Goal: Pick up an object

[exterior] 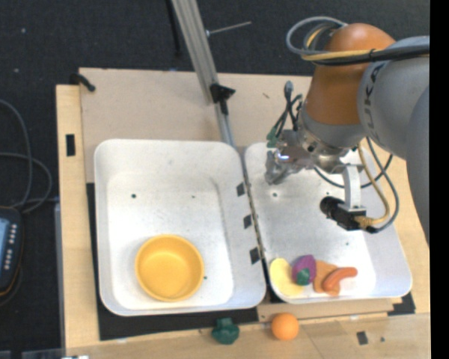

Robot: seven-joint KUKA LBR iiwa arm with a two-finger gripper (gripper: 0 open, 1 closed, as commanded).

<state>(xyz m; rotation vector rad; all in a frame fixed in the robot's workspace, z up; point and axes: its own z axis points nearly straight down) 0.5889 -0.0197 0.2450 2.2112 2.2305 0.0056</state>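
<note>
Plastic toy food bunched in the near corner of the right-hand white bin (374, 238): pale yellow banana-shaped piece (279, 273), purple-and-green eggplant-like toy (304, 268), orange carrot-shaped wedge (325, 279), red-orange sausage-like piece (338, 275), all touching or overlapping, likely slid there. Hanging well apart at the far left of that bin, two-finger gripper (275, 172), nothing between the fingers; open or closed impossible to tell. Left, round yellow plastic bowl (169, 267) in the other white bin (120, 163). Outside on the bench, small orange ball (284, 326) beside dark green toy (225, 331), beyond easy picking.
</note>
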